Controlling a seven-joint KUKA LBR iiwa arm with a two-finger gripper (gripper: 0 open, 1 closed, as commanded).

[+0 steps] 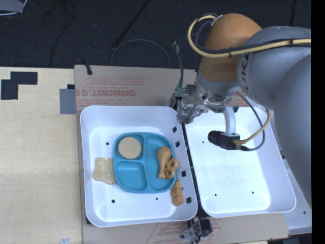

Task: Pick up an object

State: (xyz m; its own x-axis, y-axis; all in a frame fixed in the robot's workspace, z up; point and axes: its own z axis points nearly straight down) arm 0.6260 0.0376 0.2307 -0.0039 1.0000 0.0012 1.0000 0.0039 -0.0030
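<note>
Claw over the rear of the ridge between the bins; grip state impossible to tell. In the left bin, a blue tray with a round biscuit and a pretzel. Reversed red print on the cardboard, unreadable. Right bin alongside.

Both bins, left and right, appear to be smooth white plastic with a mild sheen. The blue tray, at the 9 o'clock side of the bin pair, is matt moulded plastic. The bench top shows a pale wood-grain finish. The sheet beneath the bins is printed brown cardboard, matt. The arm has a satin grey shell; its orange band is glossy. The toast slice looks rough, possibly foam.
</note>
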